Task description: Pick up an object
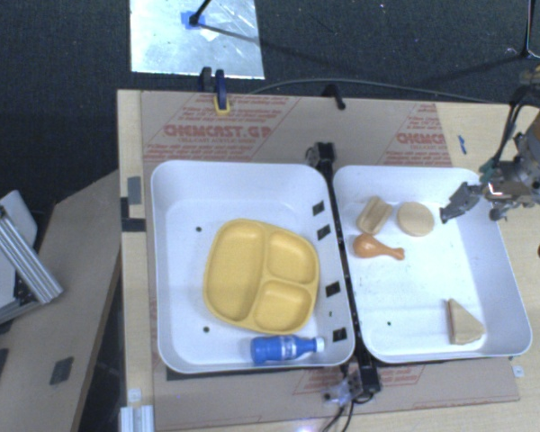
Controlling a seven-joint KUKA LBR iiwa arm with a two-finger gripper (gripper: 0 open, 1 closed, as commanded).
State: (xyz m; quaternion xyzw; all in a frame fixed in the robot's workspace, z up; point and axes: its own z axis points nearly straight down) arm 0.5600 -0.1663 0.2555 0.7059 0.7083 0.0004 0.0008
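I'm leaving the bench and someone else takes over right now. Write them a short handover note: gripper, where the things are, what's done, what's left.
Gripper: above the right bin's upper right part, nothing seen between its fingers.
Right bin: bread-like piece, round tan piece, orange drumstick-shaped toy grouped at upper left; tan wedge near the lower right corner.
Left bin: yellow divided plate in the middle, blue bottle lying by the near wall.
Done: nothing picked yet.
Left: grasp and lift one object; the round tan piece looks nearest.
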